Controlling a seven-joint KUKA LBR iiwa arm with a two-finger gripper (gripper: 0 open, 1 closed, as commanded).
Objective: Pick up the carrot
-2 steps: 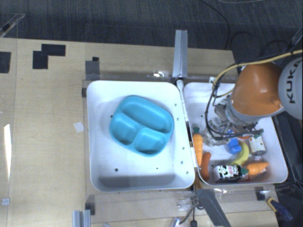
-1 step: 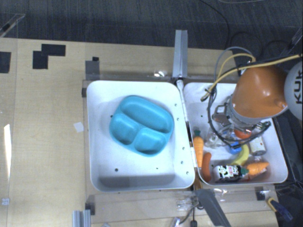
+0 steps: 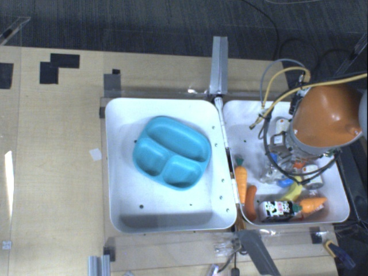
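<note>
One fixed camera hangs above the bench (image 3: 52, 171) and looks down at a slant, taking in both white bins whole, the left bin (image 3: 123, 211) near the middle of the picture and the right bin (image 3: 241, 117) toward the right side. It stands well back, so a strip of dark floor (image 3: 115, 10) shows along the top, and the arm (image 3: 328, 117) enters from the right.
</note>
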